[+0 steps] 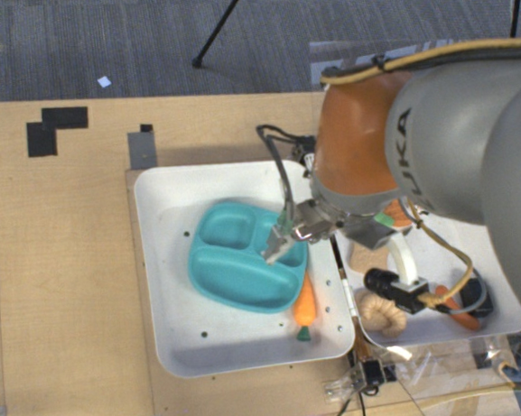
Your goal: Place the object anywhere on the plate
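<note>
Hovering over the right-hand part of the teal plate [243, 267], the tool [280, 244] is seen at about three o'clock of the plate's middle, low above its divided wells. Whether anything is gripped cannot be told, since the tip is small and partly hidden by the wrist. A toy carrot [304, 306] is seen lying in the left bin [177, 346], just beside the plate's rim at about five o'clock, leaf end pointing down; it is judged to be the object meant, and it is not on the plate. The right bin [515, 321] is seen to hold a pale lumpy item [381, 312] and other small pieces under the arm. The step in hand is judged to be the approach or pick, with placing not yet done. For the next move, the tool would need shifting toward five o'clock, lowering over the carrot, and closing across its narrow body.
</note>
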You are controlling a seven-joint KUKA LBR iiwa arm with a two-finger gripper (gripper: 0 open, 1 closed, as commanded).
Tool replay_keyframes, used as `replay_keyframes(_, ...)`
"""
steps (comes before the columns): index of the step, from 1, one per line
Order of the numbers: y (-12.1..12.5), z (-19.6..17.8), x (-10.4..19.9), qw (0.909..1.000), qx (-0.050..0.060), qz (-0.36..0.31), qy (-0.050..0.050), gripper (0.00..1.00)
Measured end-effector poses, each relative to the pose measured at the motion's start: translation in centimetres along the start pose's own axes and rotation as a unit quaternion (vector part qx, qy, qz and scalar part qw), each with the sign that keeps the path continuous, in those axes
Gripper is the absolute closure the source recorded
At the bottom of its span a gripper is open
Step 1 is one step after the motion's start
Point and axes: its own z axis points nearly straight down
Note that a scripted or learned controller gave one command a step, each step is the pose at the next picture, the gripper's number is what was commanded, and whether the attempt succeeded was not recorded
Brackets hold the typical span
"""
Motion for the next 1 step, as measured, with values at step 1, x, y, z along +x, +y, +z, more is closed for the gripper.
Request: replay_keyframes(1,0.00,0.00,0.00,1.0000,0.000,0.000,0.000,0.00)
